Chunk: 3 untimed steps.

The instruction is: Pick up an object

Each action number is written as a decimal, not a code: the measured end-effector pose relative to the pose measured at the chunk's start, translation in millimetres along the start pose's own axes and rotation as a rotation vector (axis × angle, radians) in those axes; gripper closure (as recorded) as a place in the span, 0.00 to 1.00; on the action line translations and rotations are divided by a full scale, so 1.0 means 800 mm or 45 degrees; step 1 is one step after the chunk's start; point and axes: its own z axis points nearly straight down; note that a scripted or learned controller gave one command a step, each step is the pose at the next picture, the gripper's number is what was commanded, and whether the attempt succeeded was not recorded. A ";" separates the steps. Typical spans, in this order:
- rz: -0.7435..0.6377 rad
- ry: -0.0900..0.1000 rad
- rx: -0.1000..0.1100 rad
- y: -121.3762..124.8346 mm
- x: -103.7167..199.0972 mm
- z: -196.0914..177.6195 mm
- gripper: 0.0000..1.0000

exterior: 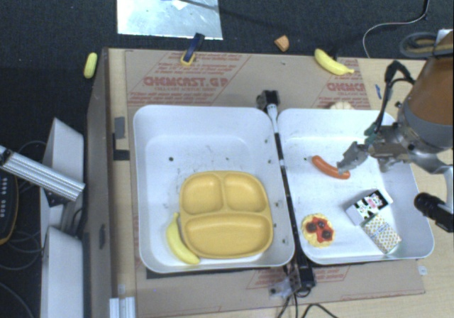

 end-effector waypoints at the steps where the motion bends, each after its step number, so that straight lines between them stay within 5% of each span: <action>1: 0.002 0.000 0.003 0.092 -0.028 0.103 0.00; 2: 0.003 0.001 0.004 0.107 -0.024 0.218 0.00; 3: 0.002 0.000 -0.003 0.109 -0.024 0.203 1.00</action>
